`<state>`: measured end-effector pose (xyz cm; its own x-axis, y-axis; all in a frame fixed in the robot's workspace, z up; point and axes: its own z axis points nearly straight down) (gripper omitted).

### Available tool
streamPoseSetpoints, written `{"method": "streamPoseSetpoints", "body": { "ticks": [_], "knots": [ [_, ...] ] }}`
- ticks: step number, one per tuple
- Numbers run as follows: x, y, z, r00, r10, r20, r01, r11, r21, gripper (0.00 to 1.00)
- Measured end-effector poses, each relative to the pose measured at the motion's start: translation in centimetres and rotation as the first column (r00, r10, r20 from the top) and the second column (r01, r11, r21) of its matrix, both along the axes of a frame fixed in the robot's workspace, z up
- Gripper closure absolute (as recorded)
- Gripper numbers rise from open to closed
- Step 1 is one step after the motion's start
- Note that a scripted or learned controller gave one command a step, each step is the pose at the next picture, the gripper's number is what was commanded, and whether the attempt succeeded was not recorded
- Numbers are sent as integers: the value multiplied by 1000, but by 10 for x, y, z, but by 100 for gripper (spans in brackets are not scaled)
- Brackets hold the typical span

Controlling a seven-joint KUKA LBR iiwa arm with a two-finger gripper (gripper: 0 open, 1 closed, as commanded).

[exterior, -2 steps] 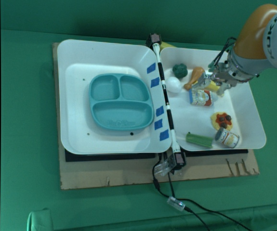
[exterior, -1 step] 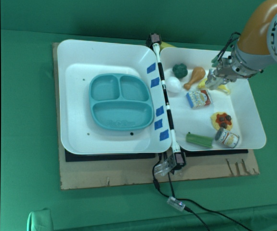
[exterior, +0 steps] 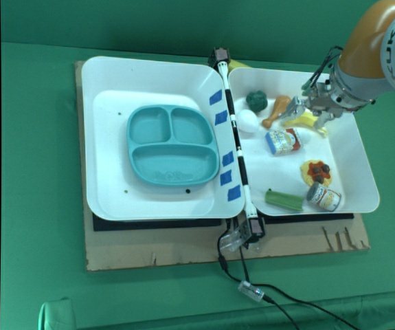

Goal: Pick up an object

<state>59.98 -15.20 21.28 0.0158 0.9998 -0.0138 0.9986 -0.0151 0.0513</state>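
While the gripper [exterior: 306,113] sits low in the right white bin [exterior: 362,177] over a yellow banana-like toy [exterior: 310,121], finger state indeterminate, nothing is visibly lifted, so grasp and raise appear outstanding.

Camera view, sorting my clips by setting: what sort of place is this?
Probably a robot test bench: two white bins on cardboard over green cloth, toy foods like a drumstick, and a teal divided plate.
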Motion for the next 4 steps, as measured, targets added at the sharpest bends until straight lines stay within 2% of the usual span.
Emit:
{"method": "streamPoseSetpoints", "body": {
  "ticks": [1, 2, 3, 4],
  "knots": [
    [33, 54, -17, 1000, 9, -19, -8, 1000, 5, 0],
    [-45, -2, -25, 1000, 7, -31, -7, 1000, 4, 0],
    [-42, -6, -8, 1000, -1, -15, 1, 1000, -5, 100],
    [-42, -6, -8, 1000, -1, -15, 1, 1000, -4, 0]
  ]
}}
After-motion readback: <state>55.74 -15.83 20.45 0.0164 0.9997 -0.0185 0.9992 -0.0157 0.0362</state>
